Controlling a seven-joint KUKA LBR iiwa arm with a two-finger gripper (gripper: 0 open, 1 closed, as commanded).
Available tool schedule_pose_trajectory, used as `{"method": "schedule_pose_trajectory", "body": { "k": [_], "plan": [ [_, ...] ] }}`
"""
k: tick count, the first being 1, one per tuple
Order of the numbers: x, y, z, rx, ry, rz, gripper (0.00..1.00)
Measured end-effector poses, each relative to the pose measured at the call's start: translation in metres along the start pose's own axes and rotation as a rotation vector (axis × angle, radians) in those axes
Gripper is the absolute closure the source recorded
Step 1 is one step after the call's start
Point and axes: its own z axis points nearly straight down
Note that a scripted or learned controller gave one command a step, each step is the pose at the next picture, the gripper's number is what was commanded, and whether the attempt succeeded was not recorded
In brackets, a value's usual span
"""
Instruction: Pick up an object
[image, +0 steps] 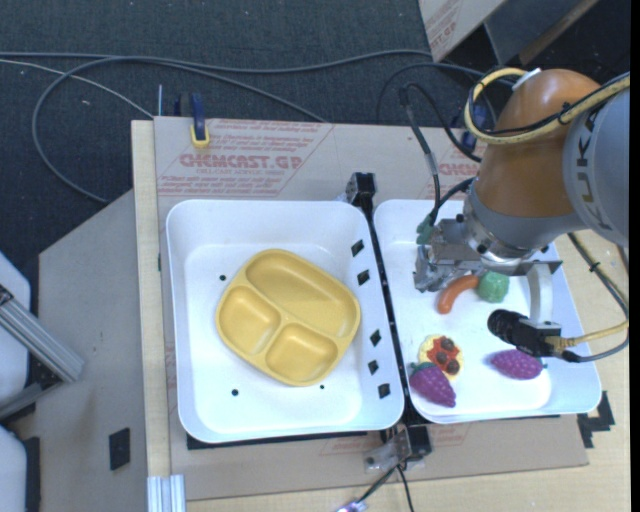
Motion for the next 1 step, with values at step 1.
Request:
{"method": "schedule_pose_trajectory", "body": {
  "k": [1],
  "plan": [
    [0.0533,-0.0157,0.0143,0.003,0.000,0.001,1.00]
  ]
}}
